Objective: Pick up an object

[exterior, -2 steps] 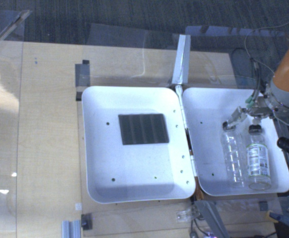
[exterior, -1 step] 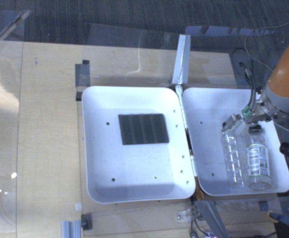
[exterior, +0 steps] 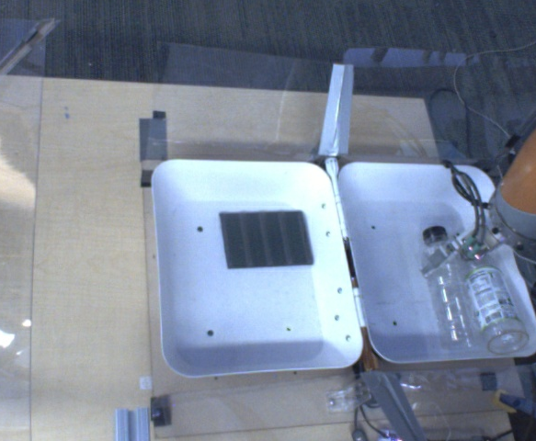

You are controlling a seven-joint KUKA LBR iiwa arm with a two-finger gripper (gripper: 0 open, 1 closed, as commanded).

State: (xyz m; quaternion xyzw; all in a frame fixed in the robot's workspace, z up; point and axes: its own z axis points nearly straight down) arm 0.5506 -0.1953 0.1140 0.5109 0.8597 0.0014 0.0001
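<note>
A dark grey ribbed rectangular pad (exterior: 266, 239) lies flat in the middle of the left bin (exterior: 180, 274). In the right bin (exterior: 387, 246), a clear plastic bottle with a pale label (exterior: 494, 303) lies near the front right corner. A second clear, bottle-like piece (exterior: 449, 299) lies just left of it. A small dark round piece (exterior: 433, 236) sits above them. My gripper (exterior: 468, 246) reaches in from the right, low over the right bin, at the upper ends of the clear items. The orange band of the arm (exterior: 532, 177) is above it.
A metal bracket (exterior: 336, 118) stands at the back between the two bins. Cables (exterior: 465, 186) loop over the right bin's back right corner. A clear sheet covers the wooden bench (exterior: 74, 246) on the left.
</note>
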